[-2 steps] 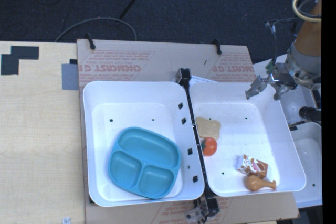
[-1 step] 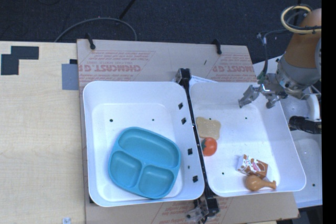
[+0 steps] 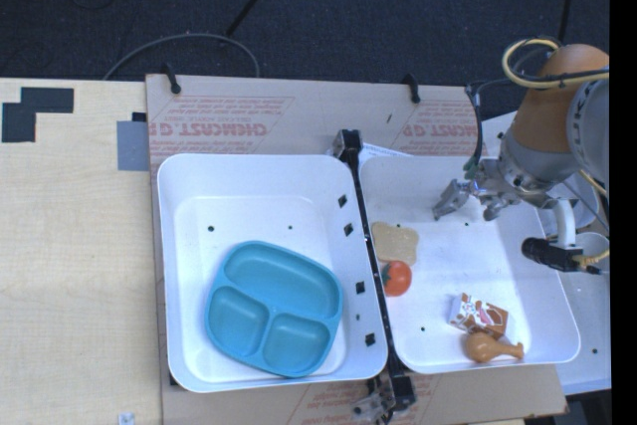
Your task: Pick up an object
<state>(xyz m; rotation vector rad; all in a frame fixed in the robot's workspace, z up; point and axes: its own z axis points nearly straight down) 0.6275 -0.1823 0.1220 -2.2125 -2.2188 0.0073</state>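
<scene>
Grey arm (image 3: pixel 557 139) reaches over right bin (image 3: pixel 537 353), claw (image 3: pixel 470 199) open.

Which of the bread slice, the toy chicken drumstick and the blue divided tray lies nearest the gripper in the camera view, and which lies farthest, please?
From the gripper, over the right bin:
1. Bread slice, right bin, against the divider, below-left of the gripper.
2. Chicken drumstick, right bin's near corner.
3. Blue divided tray, left bin, across the divider.

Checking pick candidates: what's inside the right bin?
In the right bin: a tan bread slice touching a red tomato by the divider, a small snack packet and a toy chicken drumstick near the front. The gripper hovers above the bin's back part.
</scene>
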